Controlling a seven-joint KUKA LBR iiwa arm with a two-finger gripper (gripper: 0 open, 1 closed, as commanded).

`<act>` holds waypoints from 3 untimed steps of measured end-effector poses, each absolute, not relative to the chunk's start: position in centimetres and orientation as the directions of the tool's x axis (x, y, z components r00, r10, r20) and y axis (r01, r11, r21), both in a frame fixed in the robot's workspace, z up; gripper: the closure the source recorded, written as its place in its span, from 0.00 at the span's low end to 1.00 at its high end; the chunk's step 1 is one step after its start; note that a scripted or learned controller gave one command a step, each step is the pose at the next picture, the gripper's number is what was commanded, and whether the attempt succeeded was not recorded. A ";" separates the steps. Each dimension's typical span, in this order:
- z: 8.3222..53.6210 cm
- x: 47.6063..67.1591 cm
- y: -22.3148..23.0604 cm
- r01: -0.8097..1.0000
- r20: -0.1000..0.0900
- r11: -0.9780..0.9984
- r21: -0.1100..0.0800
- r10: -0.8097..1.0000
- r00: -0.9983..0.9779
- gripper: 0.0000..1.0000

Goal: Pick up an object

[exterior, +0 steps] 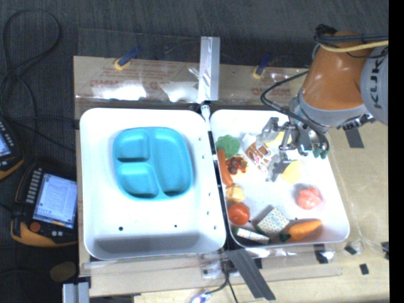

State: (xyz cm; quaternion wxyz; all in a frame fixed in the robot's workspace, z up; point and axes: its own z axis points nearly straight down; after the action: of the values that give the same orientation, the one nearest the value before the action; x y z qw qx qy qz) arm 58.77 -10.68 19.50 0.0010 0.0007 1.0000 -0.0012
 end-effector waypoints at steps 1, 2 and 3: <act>10.3 61.8 -9.7 0.342 -0.004 0.940 -0.002 0.342 -0.940 0.00; 8.9 64.6 -17.2 0.030 -0.011 1.000 -0.004 0.030 -0.999 0.00; 9.0 58.1 -16.1 0.251 -0.013 0.968 0.001 0.251 -0.968 0.00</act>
State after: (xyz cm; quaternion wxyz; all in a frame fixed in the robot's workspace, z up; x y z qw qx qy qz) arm 58.07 -16.12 9.03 0.0064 0.1265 0.9919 -0.0004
